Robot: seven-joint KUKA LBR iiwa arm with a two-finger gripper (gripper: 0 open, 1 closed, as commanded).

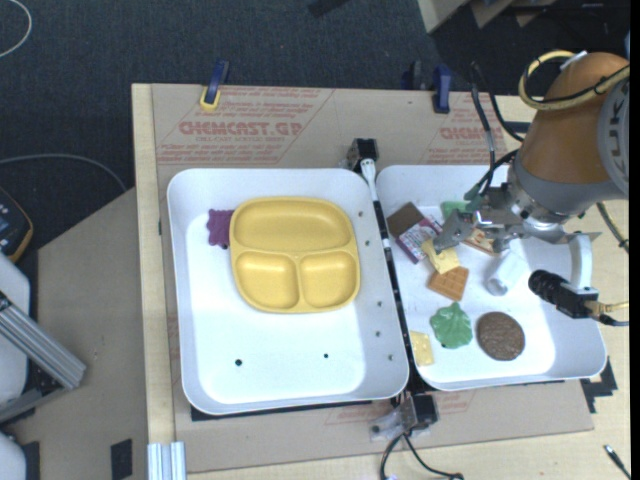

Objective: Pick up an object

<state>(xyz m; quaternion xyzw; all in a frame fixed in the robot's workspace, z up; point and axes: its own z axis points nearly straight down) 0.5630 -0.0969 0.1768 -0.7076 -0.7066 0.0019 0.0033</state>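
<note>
At right of centre the end effector point(478, 230) hangs low over the right bin's point(570, 363) clutter — whether it is released or clenched I cannot tell. Candidates lie just below: an orange wedge point(449, 282), a green lump point(452, 325), a brown disc point(500, 335).

Two bins sit side by side on the bench. The left bin point(200, 368) holds a divided tray point(295, 253) toward its rear, with a small item point(218, 226) touching the tray's left edge. The right bin point(575, 358) holds a cluster of small objects: a round disc point(500, 335) at front, a leafy piece point(452, 325) to its left, a wedge point(449, 282) behind that. The gripper point(485, 230), possibly touching the rear clutter, is above the bin's rear half.
</note>
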